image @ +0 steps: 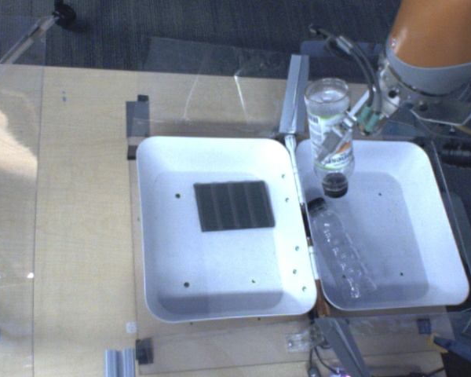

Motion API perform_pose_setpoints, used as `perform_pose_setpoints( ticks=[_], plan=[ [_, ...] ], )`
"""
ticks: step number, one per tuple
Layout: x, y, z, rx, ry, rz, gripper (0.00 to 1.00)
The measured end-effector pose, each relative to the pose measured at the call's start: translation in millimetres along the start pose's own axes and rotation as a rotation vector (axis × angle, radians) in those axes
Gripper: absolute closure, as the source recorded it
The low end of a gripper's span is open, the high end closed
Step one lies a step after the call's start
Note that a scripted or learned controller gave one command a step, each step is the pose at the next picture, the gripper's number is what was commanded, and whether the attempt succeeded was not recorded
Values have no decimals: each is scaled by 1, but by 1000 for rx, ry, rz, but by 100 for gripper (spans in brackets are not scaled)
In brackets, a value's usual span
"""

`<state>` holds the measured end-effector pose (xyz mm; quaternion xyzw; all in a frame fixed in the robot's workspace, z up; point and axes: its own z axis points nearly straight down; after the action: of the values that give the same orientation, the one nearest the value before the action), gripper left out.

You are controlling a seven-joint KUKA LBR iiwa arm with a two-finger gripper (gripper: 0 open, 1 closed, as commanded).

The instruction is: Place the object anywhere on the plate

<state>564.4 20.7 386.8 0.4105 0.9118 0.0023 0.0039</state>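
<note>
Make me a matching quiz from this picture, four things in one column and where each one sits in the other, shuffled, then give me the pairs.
Things:
1. dark ribbed plate
2. farther clear bottle
3. nearer clear bottle
4. arm's orange band

Places:
A. top right corner of the view
B. lying on its side along the left wall of the right bin
C. flat in the middle of the left bin
D. upended, cap down, at the right bin's back left corner

Pairs: 1-C, 2-D, 3-B, 4-A
</note>
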Motion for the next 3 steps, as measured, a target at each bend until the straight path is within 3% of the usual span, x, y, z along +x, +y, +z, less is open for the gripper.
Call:
perform_pose_setpoints(
  ticks=[1,2,3],
  plan=[
    [33,30,44,1,2,-248,100],
    [33,30,44,1,2,-247,0],
    [33,30,44,1,2,-247,0]
  ],
)
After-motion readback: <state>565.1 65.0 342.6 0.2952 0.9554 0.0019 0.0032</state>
